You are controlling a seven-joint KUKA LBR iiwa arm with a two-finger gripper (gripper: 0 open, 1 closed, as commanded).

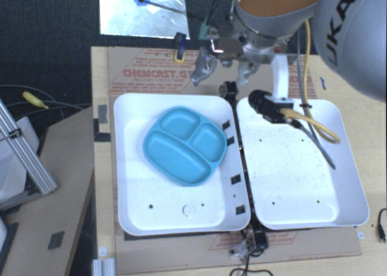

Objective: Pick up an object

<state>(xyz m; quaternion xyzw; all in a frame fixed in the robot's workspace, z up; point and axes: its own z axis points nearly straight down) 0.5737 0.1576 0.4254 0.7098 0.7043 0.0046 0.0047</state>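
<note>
Gripper (221, 70), fingers spread and empty, hangs above the left bin's (130, 208) far right corner; the flat blue divided plate (184, 145) mid-bin may slip any pinch.

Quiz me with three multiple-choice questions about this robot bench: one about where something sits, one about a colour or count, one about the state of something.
1. Where does the plate lie?
A. in the left bin
B. in the right bin
C. on the cardboard behind the bins

2. How many compartments does the plate have?
A. one
B. three
C. five

3. What is between the fingers of the gripper?
A. the plate
B. a yellow cable
C. nothing

Answers:
1. A, since the plate rests on the left bin's white floor.
2. B, since ridges split it into one long section and two smaller ones.
3. C, since the fingers hang apart above the bins' far edge with bare cardboard between them.
</note>
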